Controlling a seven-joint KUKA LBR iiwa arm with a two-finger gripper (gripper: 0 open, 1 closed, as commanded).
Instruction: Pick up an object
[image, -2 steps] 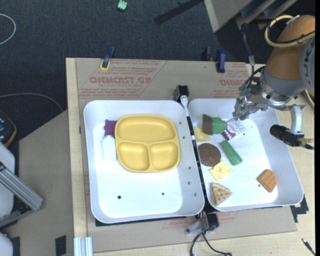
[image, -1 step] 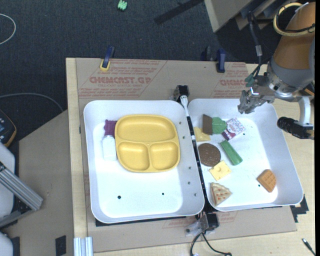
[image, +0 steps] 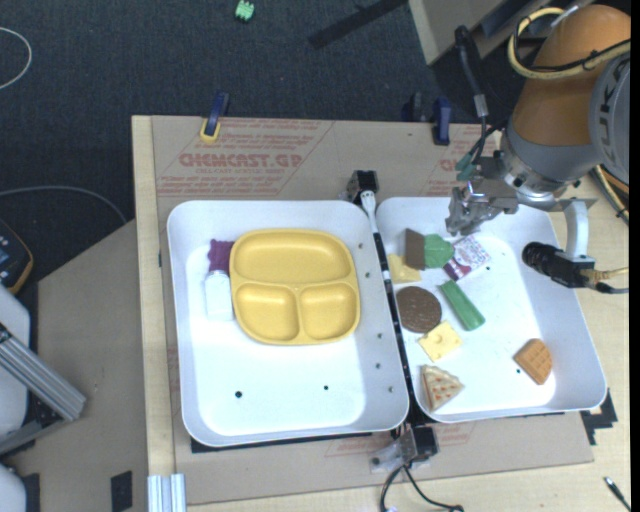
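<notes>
Pincer (image: 462, 222), grip state unreadable, hangs near right bin's (image: 570, 350) back edge, above crowded toy food.

Tray (image: 295, 285) in left bin (image: 190, 330) — toys (image: 440, 310) right

The two bins, left (image: 195, 400) and right (image: 585, 350), are white on a tan desk (image: 280, 160) printed with faded red lettering, and the arm (image: 570, 70) at two o'clock is orange above grey. The left bin holds a yellow divided tray (image: 295, 285) with a purple piece (image: 219, 254) and a white piece (image: 217, 296) at its nine o'clock. In the right bin lie a round brown disc (image: 418, 309), a green block (image: 462, 304), a darker green piece (image: 436, 250), a yellow holed cheese slice (image: 441, 343), a tan wedge (image: 439, 386) at six o'clock and an orange-brown biscuit (image: 534, 360) at four o'clock.
</notes>
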